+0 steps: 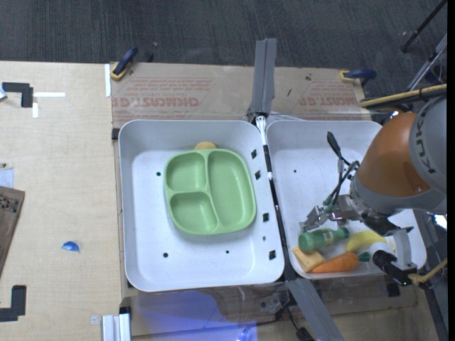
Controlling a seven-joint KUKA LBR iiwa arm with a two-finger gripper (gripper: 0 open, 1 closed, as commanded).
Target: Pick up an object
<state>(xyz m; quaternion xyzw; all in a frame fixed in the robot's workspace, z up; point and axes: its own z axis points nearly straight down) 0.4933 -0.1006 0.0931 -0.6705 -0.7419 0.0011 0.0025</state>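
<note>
In the right bin [298, 155] a cluster of objects lies at the front edge. It holds a green bottle [320, 239] on its side, a yellow banana [367, 241], an orange carrot [335, 263] and a pale yellow wedge [305, 259]. My gripper [325, 219] hangs low over the green bottle, right at its upper side; whether they touch I cannot tell. The arm's orange band [392, 155] rises behind it on the right.
The left bin [142, 212] holds a green three-part plate [210, 190] with a small yellow-orange thing [205, 145] peeking out behind it. A metal divider [264, 84] runs between the bins. A thin dark cable [334, 148] runs over the right bin's back half.
</note>
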